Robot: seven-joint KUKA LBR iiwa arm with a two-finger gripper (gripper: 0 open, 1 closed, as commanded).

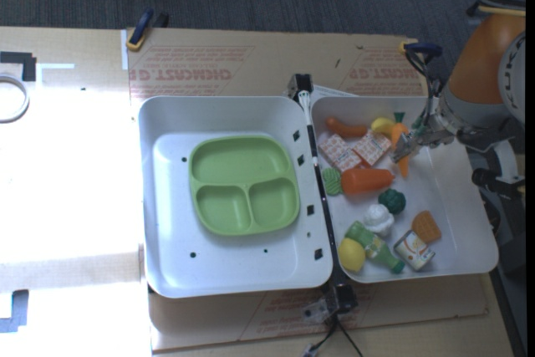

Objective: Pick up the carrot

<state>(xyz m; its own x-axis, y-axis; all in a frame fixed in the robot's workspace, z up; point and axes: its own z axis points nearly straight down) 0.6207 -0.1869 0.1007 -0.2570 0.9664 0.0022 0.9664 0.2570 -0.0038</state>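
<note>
Table point(75, 180): cardboard-covered, carries two white bins.
Left bin point(159, 263): holds green divided plate point(245, 185).
Right bin point(468, 255): holds toy foods.
Carrot point(367, 179): centre-right of frame, upper half of right bin.
Gripper point(407, 145): lowered just right of carrot.
Fingers: state cannot be told.

The gripper point(407, 143) is too small and blurred for its fingers to be made out. The arm point(489, 71) is cut off at the three o'clock edge. The worktop point(67, 180) is washed out by glare at nine o'clock.
</note>
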